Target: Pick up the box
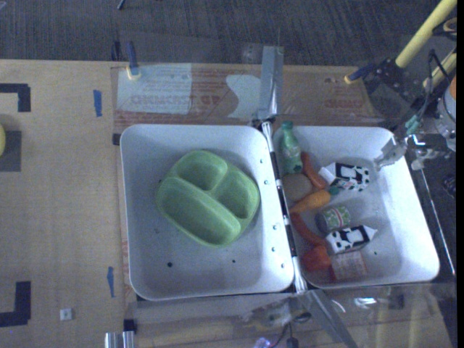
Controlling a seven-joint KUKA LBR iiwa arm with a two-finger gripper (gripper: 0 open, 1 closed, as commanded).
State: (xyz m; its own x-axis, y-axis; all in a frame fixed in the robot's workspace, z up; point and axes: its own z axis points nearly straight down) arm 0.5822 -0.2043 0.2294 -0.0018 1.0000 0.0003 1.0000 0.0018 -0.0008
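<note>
At three o'clock: grey two-finger gripper [389, 153] hovering, finger state unclear.
Right bin: two cow-patterned cartons [351, 175] lying near six o'clock and centre.

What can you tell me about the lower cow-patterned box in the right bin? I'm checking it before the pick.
The lower box is a small white carton with black cow-like patches, apparently cardboard. It lies on its side, tilted, on the floor of the right bin. A small can sits just above it and a red-capped container just below. The gripper is apart from it, by the bin's upper right corner.
</note>
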